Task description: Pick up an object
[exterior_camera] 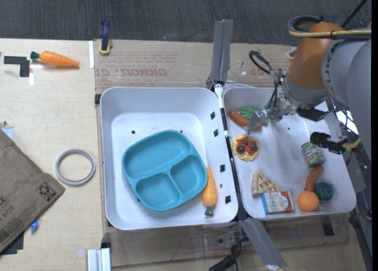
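Two shallow white bins side by side on the bench: left bin [112, 146] and right bin [339, 202]; grey arm [348, 63] with orange band [307, 57] reaching in from the right, over the far end of the right bin. Gripper [260, 121] lowered at that bin's far left corner, tips down among a red sausage-like piece [238, 117] and a green leafy toy [248, 111]; touching or just above them, hard to tell; impossible to tell from this slant whether spread or pressed together, and nothing seen pinched.

Elsewhere in the right bin: round pizza toy [246, 147] just nearer than the gripper; pizza slice [262, 182] and small blue-and-white box [276, 202] toward the near edge; small can [313, 153] by the right wall; orange ball [308, 201] beside a dark green lump [323, 190], with a red-orange stick-shaped piece [313, 176] just above them.

In the left bin: blue divided tray [165, 170], tilted; carrot toy [209, 188] against its right side.

On the bench left of the bins: second carrot [56, 59] at the far edge; tape ring [75, 166]; brown cardboard box [20, 193] at the left edge.
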Robot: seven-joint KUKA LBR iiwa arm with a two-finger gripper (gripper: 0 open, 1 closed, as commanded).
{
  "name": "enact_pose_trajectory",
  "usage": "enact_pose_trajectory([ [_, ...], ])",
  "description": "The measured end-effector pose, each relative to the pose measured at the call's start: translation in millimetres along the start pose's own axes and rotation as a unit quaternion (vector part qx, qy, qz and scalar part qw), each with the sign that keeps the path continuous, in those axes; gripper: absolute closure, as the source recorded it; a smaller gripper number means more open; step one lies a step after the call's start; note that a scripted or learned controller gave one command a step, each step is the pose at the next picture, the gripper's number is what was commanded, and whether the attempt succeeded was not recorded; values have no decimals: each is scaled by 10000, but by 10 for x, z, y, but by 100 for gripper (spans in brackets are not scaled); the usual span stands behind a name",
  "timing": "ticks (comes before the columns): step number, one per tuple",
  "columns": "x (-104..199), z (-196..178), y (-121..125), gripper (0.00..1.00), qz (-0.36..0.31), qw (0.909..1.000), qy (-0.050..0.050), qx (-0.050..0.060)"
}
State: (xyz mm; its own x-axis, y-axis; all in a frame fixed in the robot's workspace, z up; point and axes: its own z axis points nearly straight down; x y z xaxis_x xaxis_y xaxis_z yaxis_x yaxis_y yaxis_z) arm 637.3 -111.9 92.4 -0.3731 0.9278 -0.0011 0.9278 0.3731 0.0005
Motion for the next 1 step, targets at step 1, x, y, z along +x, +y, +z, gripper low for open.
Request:
enact_pose_trajectory([
  [1,-8,-105,5,100,-14,10000,-19,-3],
])
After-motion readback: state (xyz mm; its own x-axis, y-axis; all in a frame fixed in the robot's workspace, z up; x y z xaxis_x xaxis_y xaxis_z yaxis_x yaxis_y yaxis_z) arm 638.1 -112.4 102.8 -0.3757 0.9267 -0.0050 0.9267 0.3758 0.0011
